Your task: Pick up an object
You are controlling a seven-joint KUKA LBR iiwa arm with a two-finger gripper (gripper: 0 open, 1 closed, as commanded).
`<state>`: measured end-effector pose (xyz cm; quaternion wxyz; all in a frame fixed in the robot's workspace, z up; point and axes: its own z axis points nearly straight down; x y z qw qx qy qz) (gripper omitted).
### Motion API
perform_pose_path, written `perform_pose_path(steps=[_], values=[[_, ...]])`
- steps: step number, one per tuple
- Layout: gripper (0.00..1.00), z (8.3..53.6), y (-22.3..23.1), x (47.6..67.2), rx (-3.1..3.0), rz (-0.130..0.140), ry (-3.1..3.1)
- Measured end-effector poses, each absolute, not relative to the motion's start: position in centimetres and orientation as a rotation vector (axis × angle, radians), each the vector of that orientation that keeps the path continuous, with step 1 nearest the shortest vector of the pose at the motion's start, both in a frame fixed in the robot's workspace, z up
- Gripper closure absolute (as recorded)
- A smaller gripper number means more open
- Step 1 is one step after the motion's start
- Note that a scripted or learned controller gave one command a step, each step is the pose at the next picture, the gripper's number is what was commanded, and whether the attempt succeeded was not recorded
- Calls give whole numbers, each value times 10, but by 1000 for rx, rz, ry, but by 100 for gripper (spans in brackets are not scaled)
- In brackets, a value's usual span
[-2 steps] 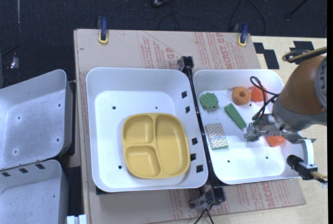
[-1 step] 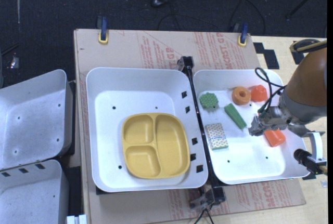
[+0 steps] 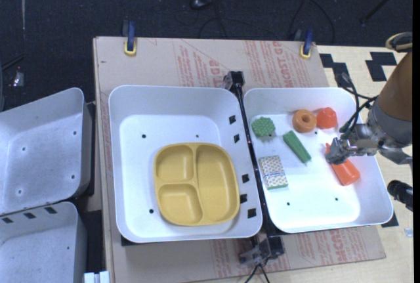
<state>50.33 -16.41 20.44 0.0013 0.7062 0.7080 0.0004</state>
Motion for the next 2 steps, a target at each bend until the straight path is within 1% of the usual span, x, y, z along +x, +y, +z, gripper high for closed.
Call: perform_pose_path(steps=[1,2], values=[[100,265,-158,504,2214,3,2222],[100,251,-104,520,2215,-1,2228]])
